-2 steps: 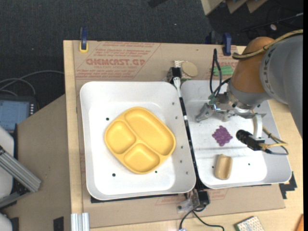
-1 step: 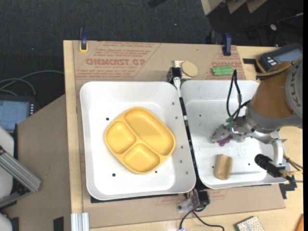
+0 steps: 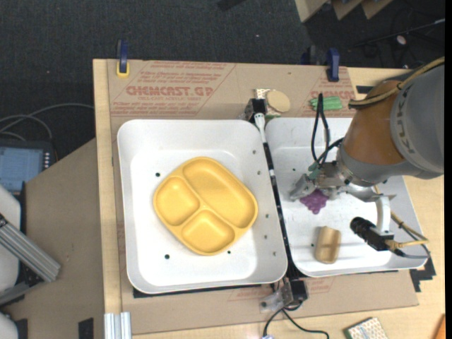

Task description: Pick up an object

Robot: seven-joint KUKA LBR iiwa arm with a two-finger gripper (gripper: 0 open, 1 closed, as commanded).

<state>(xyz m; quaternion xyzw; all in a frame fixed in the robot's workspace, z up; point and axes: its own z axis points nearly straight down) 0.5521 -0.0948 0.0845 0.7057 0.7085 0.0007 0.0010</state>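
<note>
Over the right bin [image 3: 395, 260], the fingers [image 3: 305, 186] are sitting right at a purple object [image 3: 314, 202], w/ the tips touching or just above it; can't tell whether they're apart, together, or clamped on it. Nearer the front edge, a tan cylinder [image 3: 327, 244] is lying apart from the purple piece. The grey arm [image 3: 417, 126] w/ orange band is reaching in from the right. A yellow divided tray [image 3: 205, 205] is resting in the left bin [image 3: 138, 189], both bins sitting on the bench [image 3: 106, 119].

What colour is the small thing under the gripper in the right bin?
Purple, seen in the camera view, just below the gripper.
</note>
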